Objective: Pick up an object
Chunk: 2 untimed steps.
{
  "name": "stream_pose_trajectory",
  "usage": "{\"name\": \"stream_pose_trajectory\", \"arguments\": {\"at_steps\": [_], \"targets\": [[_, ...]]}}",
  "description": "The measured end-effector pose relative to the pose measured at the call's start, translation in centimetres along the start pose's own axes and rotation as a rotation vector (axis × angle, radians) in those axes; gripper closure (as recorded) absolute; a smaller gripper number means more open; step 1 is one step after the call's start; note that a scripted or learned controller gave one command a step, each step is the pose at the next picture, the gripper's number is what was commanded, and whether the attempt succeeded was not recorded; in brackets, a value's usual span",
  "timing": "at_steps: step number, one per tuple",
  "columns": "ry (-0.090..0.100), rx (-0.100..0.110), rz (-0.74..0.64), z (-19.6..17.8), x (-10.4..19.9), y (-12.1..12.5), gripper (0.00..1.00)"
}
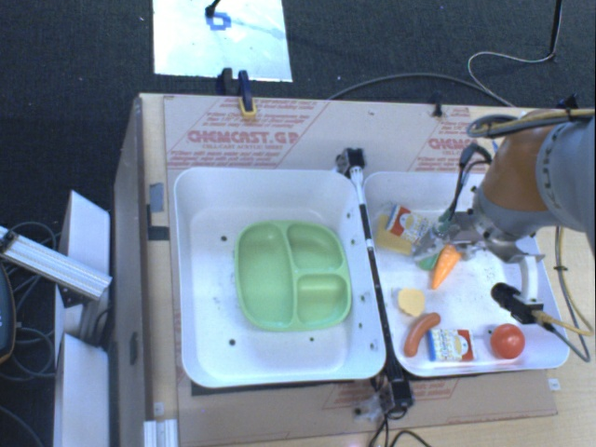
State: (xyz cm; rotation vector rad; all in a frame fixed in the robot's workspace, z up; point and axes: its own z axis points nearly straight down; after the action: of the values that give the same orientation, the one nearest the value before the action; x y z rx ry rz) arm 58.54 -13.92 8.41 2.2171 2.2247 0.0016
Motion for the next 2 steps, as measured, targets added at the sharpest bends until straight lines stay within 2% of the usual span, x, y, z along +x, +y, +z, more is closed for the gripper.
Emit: {"name": "stream_pose_trajectory", "arguments": {"at_steps": [1,2], "targets": [[-0.001,-0.002,-0.001,-1.1,-0.1,0.1,1.00],[0.000,-0.003,-0.001,-11.3,3.2,-2.0,1.00]]}}
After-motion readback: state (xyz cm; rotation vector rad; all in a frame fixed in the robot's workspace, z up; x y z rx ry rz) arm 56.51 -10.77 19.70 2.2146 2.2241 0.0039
